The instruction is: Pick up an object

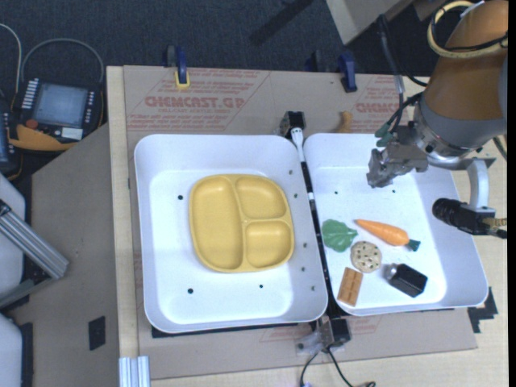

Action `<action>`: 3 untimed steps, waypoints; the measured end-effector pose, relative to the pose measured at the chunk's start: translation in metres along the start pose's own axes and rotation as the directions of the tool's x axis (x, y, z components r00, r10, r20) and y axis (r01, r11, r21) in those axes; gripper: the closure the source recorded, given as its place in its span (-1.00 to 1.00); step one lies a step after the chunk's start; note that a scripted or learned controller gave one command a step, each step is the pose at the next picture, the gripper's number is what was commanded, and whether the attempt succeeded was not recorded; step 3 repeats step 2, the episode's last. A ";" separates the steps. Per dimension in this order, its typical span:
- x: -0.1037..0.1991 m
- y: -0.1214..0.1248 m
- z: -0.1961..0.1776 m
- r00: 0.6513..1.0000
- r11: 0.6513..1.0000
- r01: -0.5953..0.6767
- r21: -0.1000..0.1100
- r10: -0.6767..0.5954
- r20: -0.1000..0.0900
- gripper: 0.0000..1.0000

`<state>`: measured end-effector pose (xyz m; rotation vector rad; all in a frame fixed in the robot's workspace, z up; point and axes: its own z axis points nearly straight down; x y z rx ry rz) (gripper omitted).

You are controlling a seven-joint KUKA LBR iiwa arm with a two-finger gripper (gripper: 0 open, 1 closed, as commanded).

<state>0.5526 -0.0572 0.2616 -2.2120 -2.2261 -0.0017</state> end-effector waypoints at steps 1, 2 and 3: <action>0.058 -0.007 0.015 1.000 1.000 0.000 0.002 0.000 0.001 1.00; 0.117 -0.022 0.030 1.000 1.000 0.000 0.003 0.000 0.000 1.00; 0.117 -0.022 0.030 1.000 1.000 0.000 0.003 0.000 0.000 1.00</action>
